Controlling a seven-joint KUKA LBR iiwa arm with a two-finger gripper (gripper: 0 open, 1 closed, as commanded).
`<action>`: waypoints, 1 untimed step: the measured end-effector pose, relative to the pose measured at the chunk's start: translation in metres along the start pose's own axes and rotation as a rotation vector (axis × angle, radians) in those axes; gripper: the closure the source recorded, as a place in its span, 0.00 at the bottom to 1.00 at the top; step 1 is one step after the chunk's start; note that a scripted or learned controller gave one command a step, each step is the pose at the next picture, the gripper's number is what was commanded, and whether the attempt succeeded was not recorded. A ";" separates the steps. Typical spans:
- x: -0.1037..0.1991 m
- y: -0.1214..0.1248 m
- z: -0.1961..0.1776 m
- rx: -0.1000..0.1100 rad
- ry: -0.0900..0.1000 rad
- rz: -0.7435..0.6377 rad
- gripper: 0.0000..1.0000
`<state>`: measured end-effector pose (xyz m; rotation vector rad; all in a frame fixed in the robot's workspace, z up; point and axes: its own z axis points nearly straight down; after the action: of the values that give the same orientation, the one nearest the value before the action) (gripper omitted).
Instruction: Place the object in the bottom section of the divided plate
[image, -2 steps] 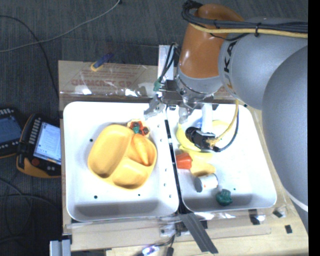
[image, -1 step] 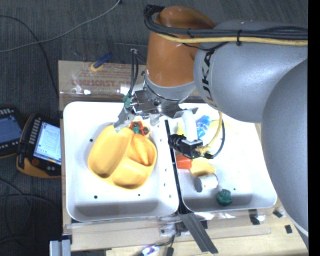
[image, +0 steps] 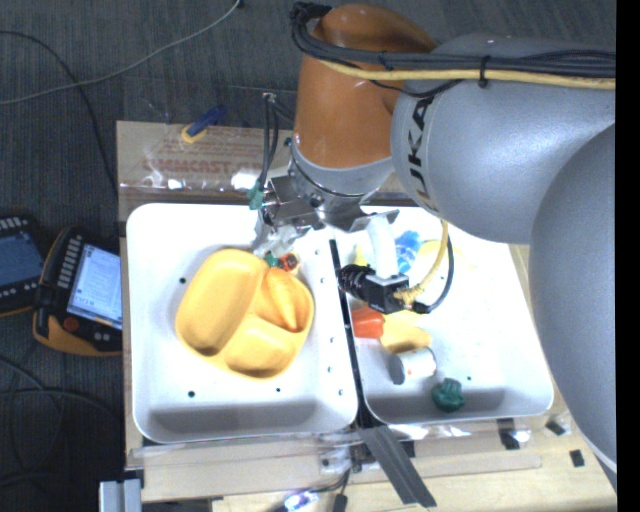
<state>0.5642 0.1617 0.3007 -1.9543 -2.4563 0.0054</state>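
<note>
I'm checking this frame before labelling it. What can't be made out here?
- Gripper: the arm's wrist covers it in the camera view, so finger state and any held object are unclear.
- Small item at the yellow divided plate top edge: too small to identify.
- Right bin: its upper part lies under the arm.

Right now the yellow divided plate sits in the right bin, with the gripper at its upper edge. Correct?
Not quite. The camera view shows the yellow divided plate in the left bin, not the right. The gripper is at its upper edge, as you said.
</note>
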 end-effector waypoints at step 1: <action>-0.037 -0.051 0.086 0.000 0.000 -0.107 1.00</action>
<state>0.5226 0.1145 0.2151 -1.8204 -2.5570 0.0047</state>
